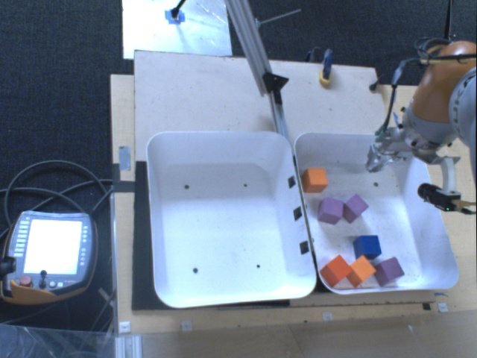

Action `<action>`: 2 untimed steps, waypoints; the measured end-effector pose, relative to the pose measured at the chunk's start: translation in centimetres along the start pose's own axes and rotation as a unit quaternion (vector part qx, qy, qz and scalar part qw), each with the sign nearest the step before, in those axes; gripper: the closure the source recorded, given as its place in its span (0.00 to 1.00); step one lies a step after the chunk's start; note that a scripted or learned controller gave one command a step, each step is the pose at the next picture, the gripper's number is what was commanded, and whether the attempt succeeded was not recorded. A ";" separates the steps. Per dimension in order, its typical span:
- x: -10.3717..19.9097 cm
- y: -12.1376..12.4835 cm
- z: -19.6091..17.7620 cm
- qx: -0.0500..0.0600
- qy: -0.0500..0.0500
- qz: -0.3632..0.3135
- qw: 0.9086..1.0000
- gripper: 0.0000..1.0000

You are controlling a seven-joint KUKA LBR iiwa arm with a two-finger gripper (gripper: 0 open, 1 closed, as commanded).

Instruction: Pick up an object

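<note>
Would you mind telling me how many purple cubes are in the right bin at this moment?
3. Two sit touching near the right bin's middle: one purple cube and another just right of it. The third lies near the front edge, beside an orange cube. None appears hidden.

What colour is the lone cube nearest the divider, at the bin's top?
Orange cube, seen in the camera view.

no legible text, labels or numbers; teach pendant screen glare-white, unreadable

Teach pendant w/ cables bench-left, yellow clamp maybe, blue tape
</note>
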State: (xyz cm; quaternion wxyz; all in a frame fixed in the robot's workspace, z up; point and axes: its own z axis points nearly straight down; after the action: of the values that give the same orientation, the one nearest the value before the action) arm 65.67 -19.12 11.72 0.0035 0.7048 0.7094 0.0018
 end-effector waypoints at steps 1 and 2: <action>-0.9 0.7 -5.3 0.000 0.000 0.001 1.000 1.00; -1.0 1.0 -9.6 0.000 0.000 0.001 1.000 1.00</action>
State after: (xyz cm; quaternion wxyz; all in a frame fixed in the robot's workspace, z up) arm 66.56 -20.07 21.34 0.0037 0.7054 0.7088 0.0019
